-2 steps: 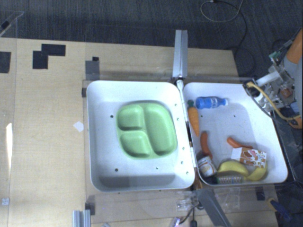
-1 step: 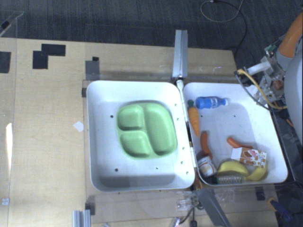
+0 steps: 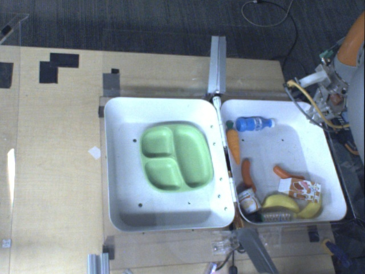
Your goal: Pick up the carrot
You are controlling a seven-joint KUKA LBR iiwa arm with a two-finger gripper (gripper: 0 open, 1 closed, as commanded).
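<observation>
A pale wooden desk (image 3: 57, 170) meets dark carpeted floor (image 3: 142, 10).
Black square markings (image 3: 57, 66) sit on the desk's left side; a thin cable (image 3: 268, 10) loops across the floor; light glares at the left edge.

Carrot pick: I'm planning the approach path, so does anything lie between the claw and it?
Yes. The blue plastic bottle lies between the claw and the orange carrot against the right bin's left wall.
</observation>
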